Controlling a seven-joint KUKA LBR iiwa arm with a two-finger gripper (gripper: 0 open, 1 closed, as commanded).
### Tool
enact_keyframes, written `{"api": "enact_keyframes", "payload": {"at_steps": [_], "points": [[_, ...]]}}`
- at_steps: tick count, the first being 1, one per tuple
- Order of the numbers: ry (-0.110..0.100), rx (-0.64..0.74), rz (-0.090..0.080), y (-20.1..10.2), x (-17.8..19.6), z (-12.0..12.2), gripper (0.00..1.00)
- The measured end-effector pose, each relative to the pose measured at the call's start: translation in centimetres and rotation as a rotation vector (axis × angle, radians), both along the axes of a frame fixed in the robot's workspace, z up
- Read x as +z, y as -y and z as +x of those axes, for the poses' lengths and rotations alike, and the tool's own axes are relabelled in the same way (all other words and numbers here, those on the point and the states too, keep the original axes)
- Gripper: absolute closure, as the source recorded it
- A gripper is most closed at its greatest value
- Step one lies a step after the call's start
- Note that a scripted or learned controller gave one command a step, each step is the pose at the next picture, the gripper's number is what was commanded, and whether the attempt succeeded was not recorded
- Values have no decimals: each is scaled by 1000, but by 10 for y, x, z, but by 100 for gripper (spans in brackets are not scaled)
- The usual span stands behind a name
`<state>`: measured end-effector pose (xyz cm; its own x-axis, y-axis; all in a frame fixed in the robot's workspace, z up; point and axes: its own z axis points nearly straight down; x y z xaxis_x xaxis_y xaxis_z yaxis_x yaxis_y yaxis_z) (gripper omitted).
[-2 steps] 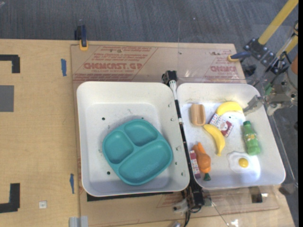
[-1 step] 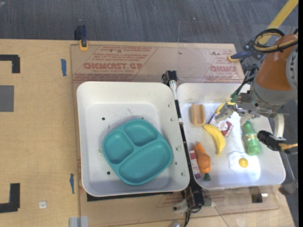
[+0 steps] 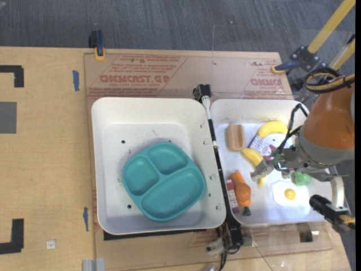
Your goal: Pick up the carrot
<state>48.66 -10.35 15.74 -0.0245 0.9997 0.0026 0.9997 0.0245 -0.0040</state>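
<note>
Carrot (image 3: 242, 191) lies in right bin (image 3: 256, 220), near its left wall. Gripper (image 3: 263, 171) hangs beside it, fingers released, grasping nothing.

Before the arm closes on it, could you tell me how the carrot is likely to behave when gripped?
The carrot looks like a smooth moulded toy, so it is probably stiff and light. Its tapered, rounded body may slip or roll out of a pinch. It lies close to the right bin's left wall, which may crowd one finger of the pincer.
</note>
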Motion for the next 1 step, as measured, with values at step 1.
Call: {"api": "enact_keyframes", "payload": {"at_steps": [1], "points": [[9, -63, -4, -6, -61, 2, 0]]}}
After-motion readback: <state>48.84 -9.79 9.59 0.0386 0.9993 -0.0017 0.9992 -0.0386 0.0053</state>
